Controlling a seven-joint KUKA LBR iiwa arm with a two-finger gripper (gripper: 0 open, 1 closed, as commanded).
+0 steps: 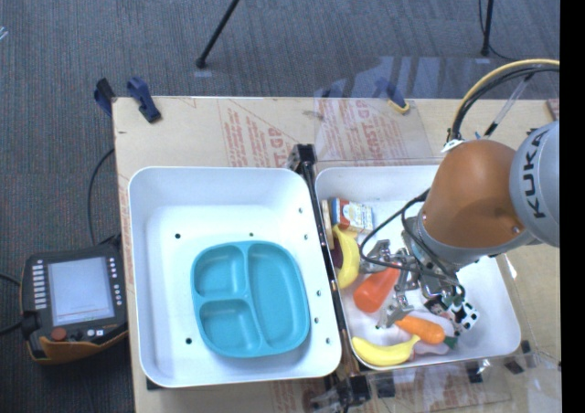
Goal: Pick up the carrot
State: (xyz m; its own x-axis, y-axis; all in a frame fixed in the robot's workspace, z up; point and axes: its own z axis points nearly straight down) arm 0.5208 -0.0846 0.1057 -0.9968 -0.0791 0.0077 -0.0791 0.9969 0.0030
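Camera view — hand (pixel 422 297) above carrot (pixel 423 328) near right bin (pixel 508 311) front edge — grip unreadable.

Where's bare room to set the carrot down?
Left bin: bare white floor all around the blue plate, widest along its back wall. Right bin is crowded: carrot, bananas, orange cup and the hand.
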